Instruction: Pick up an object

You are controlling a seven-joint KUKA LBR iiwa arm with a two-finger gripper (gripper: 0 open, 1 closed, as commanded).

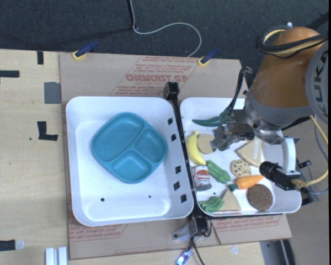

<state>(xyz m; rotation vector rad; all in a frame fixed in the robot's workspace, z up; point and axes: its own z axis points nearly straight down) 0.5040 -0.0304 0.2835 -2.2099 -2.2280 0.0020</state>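
The left bin (77, 148) is occupied by a blue divided plate (129, 147) near its middle. The right bin (289, 206) is crowded: a banana (194, 148) along its left edge, a small can (202, 177) below it, a carrot (248, 181), a brown disc (260, 197) near the lower right corner. The gripper (223, 137) is seen over the bin's upper middle; its jaw state cannot be told. Red mirrored print on the cardboard (154, 73) is unreadable

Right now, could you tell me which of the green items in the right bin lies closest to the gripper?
The dark green pepper, just left of the gripper. The other green pieces lie lower, nearer the bin's front edge.
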